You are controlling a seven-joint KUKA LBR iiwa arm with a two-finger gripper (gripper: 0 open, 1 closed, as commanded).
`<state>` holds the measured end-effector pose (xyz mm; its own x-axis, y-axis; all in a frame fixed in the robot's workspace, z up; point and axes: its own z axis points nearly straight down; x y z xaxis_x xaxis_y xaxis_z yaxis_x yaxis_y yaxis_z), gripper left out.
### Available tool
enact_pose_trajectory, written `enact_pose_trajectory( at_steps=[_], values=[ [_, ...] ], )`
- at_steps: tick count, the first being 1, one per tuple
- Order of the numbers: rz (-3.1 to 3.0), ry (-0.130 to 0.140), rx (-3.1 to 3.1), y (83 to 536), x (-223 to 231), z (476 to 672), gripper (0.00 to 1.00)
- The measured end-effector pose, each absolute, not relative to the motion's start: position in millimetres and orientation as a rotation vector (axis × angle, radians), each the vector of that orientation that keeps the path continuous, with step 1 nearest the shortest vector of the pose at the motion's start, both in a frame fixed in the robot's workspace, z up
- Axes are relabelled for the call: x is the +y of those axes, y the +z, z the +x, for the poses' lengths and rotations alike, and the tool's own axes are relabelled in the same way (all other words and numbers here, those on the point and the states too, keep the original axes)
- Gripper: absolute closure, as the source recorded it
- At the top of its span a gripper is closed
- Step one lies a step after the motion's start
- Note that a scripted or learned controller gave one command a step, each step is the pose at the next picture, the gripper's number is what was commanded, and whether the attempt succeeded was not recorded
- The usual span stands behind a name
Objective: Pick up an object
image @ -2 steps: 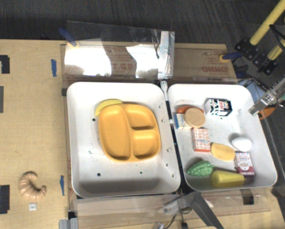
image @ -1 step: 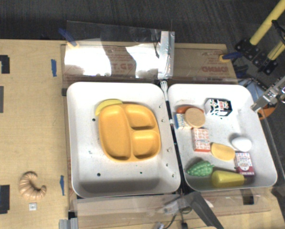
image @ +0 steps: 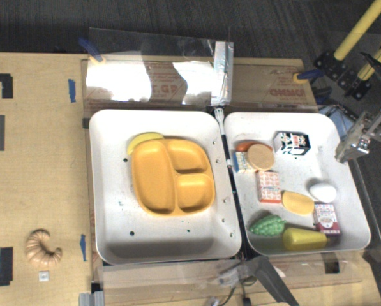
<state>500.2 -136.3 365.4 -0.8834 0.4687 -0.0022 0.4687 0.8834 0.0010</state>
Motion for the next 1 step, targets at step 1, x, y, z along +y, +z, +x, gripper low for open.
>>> enact_pose_trajectory(
  at_steps=[1],
  values=[
    [0.382,-0.001,3.109,376.2,-140.1,507.2,1.00]
  ],
)
